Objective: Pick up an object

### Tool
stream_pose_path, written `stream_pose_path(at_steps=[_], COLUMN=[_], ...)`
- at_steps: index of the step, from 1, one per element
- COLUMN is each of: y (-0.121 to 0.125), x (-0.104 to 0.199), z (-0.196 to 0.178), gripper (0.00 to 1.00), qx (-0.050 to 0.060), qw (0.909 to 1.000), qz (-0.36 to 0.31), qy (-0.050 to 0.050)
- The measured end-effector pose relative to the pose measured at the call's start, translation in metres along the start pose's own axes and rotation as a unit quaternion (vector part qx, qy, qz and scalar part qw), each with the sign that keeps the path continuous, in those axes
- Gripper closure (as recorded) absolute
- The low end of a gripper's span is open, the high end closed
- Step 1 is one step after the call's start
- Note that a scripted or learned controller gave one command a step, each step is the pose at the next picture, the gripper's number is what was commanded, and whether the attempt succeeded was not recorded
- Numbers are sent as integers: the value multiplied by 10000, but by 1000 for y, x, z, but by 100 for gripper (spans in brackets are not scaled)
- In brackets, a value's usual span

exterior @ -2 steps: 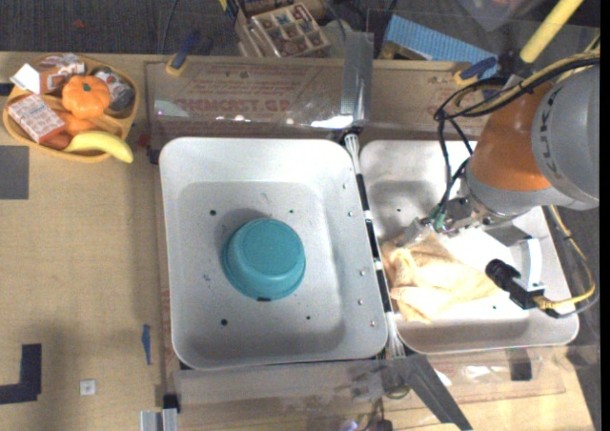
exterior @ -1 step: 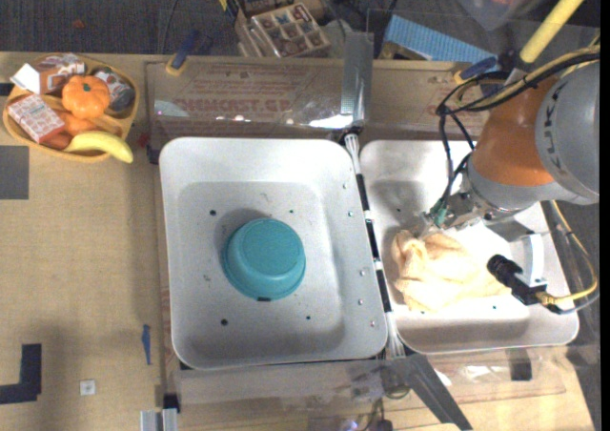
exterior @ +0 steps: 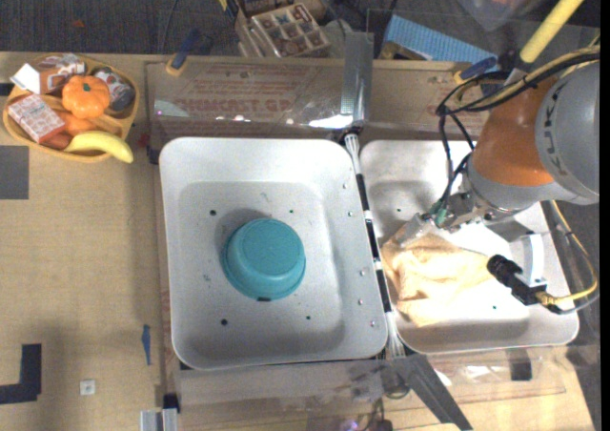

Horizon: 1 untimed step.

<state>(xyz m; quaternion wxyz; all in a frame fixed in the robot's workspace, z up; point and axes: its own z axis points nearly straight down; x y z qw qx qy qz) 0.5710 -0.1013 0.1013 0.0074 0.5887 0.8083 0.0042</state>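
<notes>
I log gripper [exterior: 416, 227] low in right bin [exterior: 558, 329], near its left wall; gap between its tips, I cannot tell. Crumpled cream cloth [exterior: 434, 274] just below gripper, touching or nearly so. Teal bowl [exterior: 265, 258] upside down in left bin [exterior: 191, 172], well left of gripper. Fruit basket [exterior: 19, 124] far left on tabletop [exterior: 76, 267].

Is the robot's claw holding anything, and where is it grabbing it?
It cannot be told: the gripper sits at the crumpled pale cloth's upper left edge.
</notes>
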Motion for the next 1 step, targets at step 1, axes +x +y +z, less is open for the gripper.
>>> stream_pose_path(at_steps=[1], y=[1], x=[-2], z=[-10], gripper=[100], qx=[-10], qw=[10000], qz=[5], qy=[-10])
